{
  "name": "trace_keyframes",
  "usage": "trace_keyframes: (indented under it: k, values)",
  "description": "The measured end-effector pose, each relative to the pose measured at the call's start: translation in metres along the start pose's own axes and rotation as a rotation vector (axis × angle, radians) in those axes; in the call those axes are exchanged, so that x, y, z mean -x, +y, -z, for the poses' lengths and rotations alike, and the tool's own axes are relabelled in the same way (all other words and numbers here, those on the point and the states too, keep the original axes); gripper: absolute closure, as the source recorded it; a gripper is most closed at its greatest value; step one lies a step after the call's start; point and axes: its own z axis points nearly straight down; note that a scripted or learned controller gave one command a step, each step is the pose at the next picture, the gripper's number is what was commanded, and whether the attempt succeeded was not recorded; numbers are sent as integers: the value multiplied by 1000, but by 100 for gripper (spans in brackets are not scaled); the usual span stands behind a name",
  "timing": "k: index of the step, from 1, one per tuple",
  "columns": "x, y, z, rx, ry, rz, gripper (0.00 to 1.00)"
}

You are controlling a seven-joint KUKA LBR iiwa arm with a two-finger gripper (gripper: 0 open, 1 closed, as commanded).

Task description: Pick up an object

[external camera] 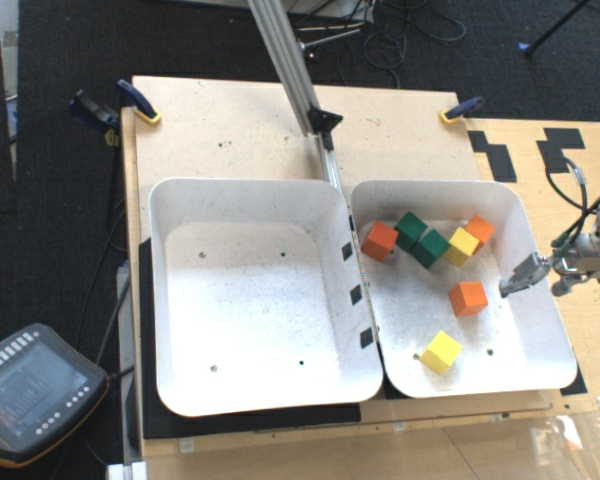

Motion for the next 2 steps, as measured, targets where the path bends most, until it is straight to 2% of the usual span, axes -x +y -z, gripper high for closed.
trace_keyframes:
  k: [1, 2]
  values:
    - [0, 1, 2, 5, -2, 0, 0]
    - [-6, 10, -48, 0, 0, 0, 0]
